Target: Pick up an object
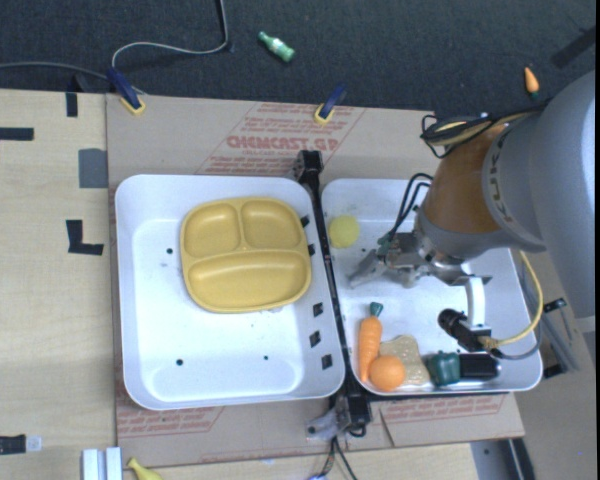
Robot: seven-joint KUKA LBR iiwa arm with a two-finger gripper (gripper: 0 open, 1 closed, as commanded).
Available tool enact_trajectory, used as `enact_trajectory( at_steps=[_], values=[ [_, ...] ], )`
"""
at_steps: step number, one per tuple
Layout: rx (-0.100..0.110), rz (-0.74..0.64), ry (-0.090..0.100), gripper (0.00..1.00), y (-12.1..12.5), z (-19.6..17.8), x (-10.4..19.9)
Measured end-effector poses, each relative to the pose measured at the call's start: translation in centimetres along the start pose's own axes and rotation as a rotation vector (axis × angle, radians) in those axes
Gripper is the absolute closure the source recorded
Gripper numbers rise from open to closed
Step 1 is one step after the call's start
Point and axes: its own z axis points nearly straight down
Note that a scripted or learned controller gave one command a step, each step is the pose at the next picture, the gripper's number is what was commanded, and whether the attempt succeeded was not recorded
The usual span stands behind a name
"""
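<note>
A: Fingers of the grey metal two-finger gripper (365,271)? Spread, pinching nothing, hovering over the right-hand shallow white bin (510,268).

B: Nearest pick: the small round yellow ball (343,230), against that bin's left wall. Better centred before closing.

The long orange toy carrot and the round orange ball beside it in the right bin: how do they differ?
The long orange toy carrot is slim and tapered with a green top, lying lengthwise toward the bin's near edge. The round orange ball is plain, with no green part, and sits nearer that edge. Both are orange, lie side by side in the right white bin, and sit apart from the gripper.
</note>
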Motion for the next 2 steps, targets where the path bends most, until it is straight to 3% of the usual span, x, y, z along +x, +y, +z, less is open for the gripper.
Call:
enact_trajectory(
  at_steps=[1,2],
  values=[
    [0.0,-0.001,-0.001,0.0,5.8,0.0,-1.3],
    [0.002,0.001,-0.001,0.0,2.1,0.0,0.2]
  ],
)
